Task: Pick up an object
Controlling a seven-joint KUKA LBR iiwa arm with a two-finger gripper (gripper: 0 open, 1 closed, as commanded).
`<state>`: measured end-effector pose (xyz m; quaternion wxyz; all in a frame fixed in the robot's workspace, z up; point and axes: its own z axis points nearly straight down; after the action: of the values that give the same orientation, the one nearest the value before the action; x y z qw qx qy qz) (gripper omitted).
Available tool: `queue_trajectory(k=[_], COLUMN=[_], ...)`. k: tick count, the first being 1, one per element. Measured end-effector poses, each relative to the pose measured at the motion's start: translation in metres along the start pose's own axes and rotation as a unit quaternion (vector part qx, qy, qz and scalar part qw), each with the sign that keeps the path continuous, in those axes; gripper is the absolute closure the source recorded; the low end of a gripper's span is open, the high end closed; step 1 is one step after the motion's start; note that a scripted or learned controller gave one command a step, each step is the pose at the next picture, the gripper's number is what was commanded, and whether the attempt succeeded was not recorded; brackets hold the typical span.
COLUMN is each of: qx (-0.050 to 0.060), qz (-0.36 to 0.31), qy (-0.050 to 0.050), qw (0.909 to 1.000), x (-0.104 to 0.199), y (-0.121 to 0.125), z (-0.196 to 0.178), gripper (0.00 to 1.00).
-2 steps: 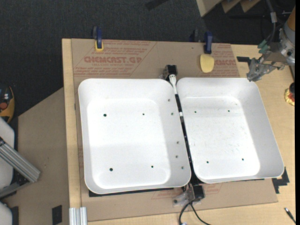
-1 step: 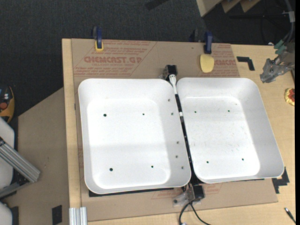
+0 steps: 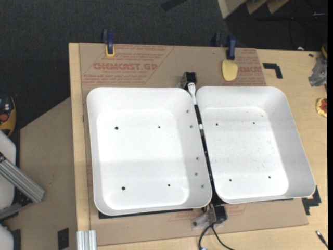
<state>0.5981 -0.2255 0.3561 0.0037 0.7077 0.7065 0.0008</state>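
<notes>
Simply two white bins (image 3: 143, 147) side by side.

grey metal piece (image 3: 318, 73) at the right edge, perhaps part of the arm, pose unclear

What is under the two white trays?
Both the left bin and the right bin sit on a brown board with red writing, held by blue clamps. The part of the board beneath the bins is covered, so it cannot be seen.

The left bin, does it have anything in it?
Nothing in it. The left bin shows a bare white floor marked by four small dark dots, and no object rests on it.
</notes>
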Motion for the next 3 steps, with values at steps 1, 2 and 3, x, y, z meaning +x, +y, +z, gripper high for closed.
queue_trajectory(k=[1, 2, 3], qx=[0.007, -0.002, 0.007], qz=[-0.006, -0.003, -0.004], qy=[0.005, 0.001, 0.003], qw=[0.9999, 1.0000, 1.0000], x=[0.106, 0.126, 0.181], y=[-0.006, -0.006, 0.017], z=[0.070, -0.018, 0.057], gripper=[1.00, 1.00, 1.00])
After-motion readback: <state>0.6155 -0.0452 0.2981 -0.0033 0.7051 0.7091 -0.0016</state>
